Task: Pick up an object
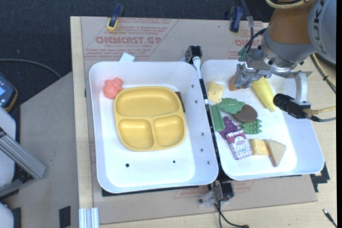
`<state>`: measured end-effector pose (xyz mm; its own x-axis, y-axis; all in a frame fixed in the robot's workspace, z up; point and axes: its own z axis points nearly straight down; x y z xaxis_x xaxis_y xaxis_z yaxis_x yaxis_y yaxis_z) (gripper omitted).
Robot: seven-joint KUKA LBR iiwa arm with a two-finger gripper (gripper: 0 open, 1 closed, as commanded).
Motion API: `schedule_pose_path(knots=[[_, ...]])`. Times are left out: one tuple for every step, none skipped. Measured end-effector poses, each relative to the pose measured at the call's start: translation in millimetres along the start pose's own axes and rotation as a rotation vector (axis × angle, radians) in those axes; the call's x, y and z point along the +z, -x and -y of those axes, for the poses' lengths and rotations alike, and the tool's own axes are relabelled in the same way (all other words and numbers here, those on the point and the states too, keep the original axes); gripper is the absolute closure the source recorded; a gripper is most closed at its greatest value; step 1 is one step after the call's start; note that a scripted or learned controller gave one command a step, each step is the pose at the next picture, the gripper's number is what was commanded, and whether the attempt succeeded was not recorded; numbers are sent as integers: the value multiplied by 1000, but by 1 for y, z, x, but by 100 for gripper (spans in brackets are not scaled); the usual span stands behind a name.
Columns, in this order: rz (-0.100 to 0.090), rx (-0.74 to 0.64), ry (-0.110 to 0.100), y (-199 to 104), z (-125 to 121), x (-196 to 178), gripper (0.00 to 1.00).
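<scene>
My gripper [243, 78] hangs low over the far part of the right bin [310, 141]. A small orange piece [233, 85] lies right at its left side, and a yellow banana-like toy [263, 92] lies just to its right. Nothing is visibly held. Toy foods are spread in front of the gripper: a pale yellow chunk [215, 92], a green leaf [231, 105], a brown patty [246, 114], purple grapes [228, 125], a pink carton [240, 146] and a bread wedge [277, 151].
The left bin [101, 131] holds a yellow divided plate [149, 117] and a pink toy [112, 87] in its far left corner. A black cylinder [288, 104] on the arm juts over the right bin. Clamps [114, 17] hold the board's far edge.
</scene>
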<state>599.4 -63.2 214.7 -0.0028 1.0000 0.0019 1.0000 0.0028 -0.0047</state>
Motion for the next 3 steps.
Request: schedule_pose_path(knots=[[-1, -2, 0, -42, 31, -16, 100], [0, -1, 0, -74, 58, -20, 100], [2, 4, 0, -62, 61, -3, 100]])
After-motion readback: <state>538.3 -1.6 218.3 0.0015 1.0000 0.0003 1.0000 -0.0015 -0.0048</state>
